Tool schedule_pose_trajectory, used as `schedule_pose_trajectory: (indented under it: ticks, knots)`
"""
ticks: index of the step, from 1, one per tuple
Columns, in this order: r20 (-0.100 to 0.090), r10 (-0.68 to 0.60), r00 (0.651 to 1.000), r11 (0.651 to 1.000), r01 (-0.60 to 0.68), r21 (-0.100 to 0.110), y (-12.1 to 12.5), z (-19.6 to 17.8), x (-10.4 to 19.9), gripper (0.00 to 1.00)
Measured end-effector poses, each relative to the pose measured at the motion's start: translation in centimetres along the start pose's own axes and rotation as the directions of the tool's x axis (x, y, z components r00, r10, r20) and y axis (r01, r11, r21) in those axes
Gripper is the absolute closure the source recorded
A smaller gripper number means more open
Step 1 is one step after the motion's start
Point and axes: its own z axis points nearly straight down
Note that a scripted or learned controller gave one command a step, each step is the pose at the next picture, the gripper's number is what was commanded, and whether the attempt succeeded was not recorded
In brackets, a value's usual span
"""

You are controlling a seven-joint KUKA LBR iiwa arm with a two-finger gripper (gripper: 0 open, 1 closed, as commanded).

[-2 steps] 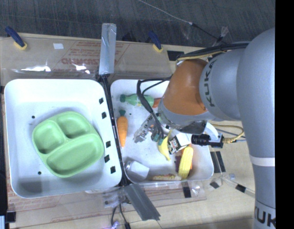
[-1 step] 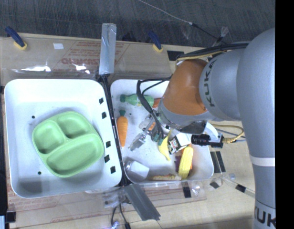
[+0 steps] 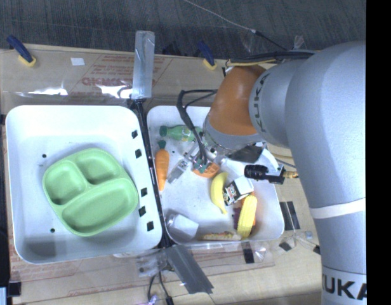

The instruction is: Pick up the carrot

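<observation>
The carrot lay lengthwise against the left wall of the right bin, untouched. The jaws hung just right of it, low among the clutter; whether they were released or clenched, I cannot tell.

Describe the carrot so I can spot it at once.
Look in the right bin, along its left wall beside the divider. The carrot lies there lengthwise, below the green bottle. It is the single long orange piece; the bananas nearby are yellow.
</observation>
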Motion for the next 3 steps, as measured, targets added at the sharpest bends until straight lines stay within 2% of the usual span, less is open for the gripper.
schedule_pose_trajectory:
  ticks: [1, 2, 3]
  knots:
    - [0.0, -0.009, 1.0, 1.0, 0.009, -0.001, 0.2, -1.1, 0.1, 1.0]
    - [-0.001, 0.143, 0.99, 0.99, -0.143, -0.006, 1.5, -10.2, 6.3, 1.0]
    - [-0.003, 0.137, 0.991, 0.991, -0.137, -0.002, 1.5, -11.0, 6.3, 1.0]
